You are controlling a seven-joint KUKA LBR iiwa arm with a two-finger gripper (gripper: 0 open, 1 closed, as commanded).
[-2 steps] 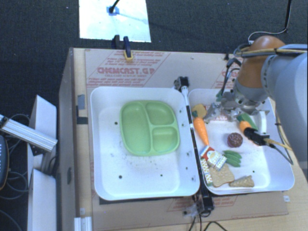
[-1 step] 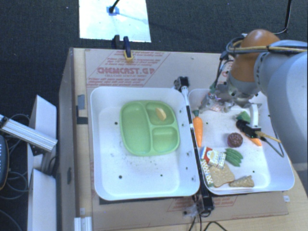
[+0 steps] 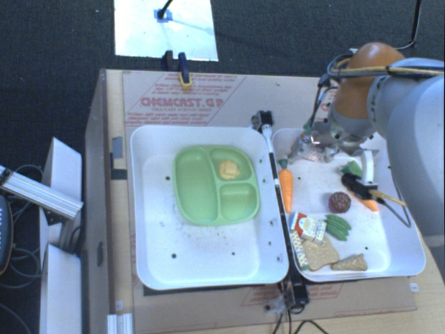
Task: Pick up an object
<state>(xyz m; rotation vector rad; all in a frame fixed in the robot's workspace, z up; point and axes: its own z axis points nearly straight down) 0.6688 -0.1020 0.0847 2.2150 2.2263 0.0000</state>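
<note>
At the far left corner of the right bin: the claw (image 3: 311,149) hangs low, close to the bin's wall; we cannot tell whether it is released or clenched, and we see nothing gripped in it.
Arm: the grey arm (image 3: 407,120) comes in from the right across the right bin (image 3: 396,242), with its orange band above the claw.
Carrot: a carrot (image 3: 286,188) lies along the right bin's left wall, just in front of the claw, and we see a gap between them.
Middle of right bin: we find a brown round piece (image 3: 339,202), with green pea pods (image 3: 338,225) just in front of it.
Right of the brown piece: a small orange piece (image 3: 369,203) lies near it, and a green piece (image 3: 352,167) lies further back.
Front of right bin: a red, white and green packet (image 3: 304,225) touches a slice of toast (image 3: 319,253); a cracker (image 3: 350,262) lies beside the toast.
Left bin: the left bin (image 3: 156,249) holds a green divided plate (image 3: 201,193), with a yellow lump (image 3: 228,169) in its far right compartment.
Surface: both bins sit side by side on the surface (image 3: 208,92), which is covered by a brown sheet with red print.
</note>
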